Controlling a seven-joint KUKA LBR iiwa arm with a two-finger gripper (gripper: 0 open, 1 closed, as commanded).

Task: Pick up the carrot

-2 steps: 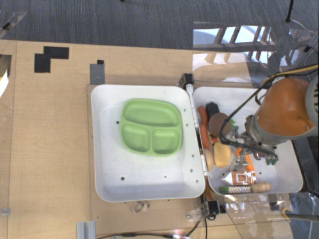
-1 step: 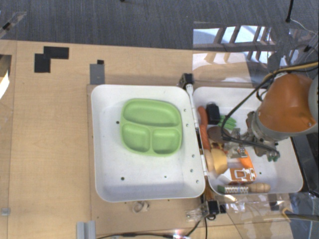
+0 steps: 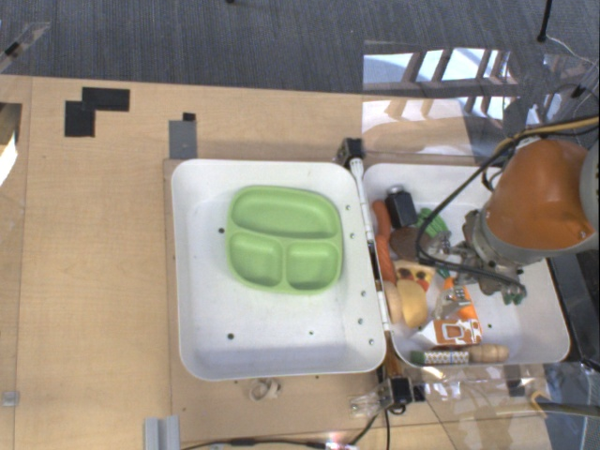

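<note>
Nearest the front wall of the right-hand shallow white bin: a pale wooden-looking stick with a striped end, lying crosswise. Just behind it, a small orange-and-white printed carton, and to its left a pale yellow rounded lump.

Above the carton hangs the grey two-finger gripper, tangled in dark cabling. Open or closed: cannot tell from this angle. Nothing visibly held.

Further back and left, hard against the bin's left wall, lies a slim orange-red tapered piece, judged to be the carrot, running front to back. Touching or nearly touching its right side: a dark brown rounded object. Behind that, a black blocky item and a scrap of green.

Over the far right looms the grey arm with its broad orange band.

In the neighbouring left-hand white bin: a light green three-compartment plastic plate, well apart from the work.

For the step in hand:
- Shift left and back toward the wall before descending.
- Turn the wrist to close across the carrot's narrow width, not along its length.
- Expect little room on the wall side.
- Aim mid-length, clear of the brown object, to avoid pinching two things at once.
- Lift straight up.
</note>
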